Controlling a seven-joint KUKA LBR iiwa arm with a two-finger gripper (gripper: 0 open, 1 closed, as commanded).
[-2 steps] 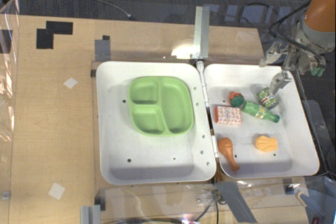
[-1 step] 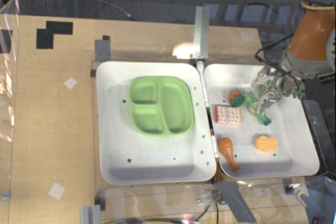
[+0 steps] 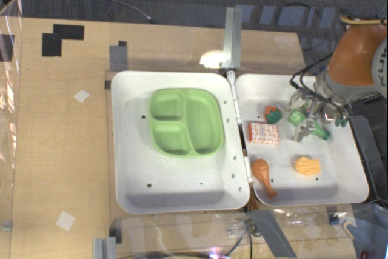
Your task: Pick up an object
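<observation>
A robot gripper (image 3: 312,124) hangs low over the right bin's (image 3: 345,185) far right corner, beside a small green block (image 3: 296,117), likely targeting it; its jaws' state is unclear.

- Even, fairly bright light from overhead; colours read clearly, nothing dim.
- The two white bins (image 3: 239,130) come close to washing out, with soft grey shading along their near inner walls.
- A small bright glare patch (image 3: 212,59) sits on the wooden surface (image 3: 60,148) just behind the bins.
- Clear sheeting at the left edge (image 3: 12,70) and near edge catches pale streaky reflections.
- Shadows beneath the small items are short and faint.
- Focus is moderate; the pincer (image 3: 312,118) looks slightly soft, its fine parts hard to separate.
</observation>
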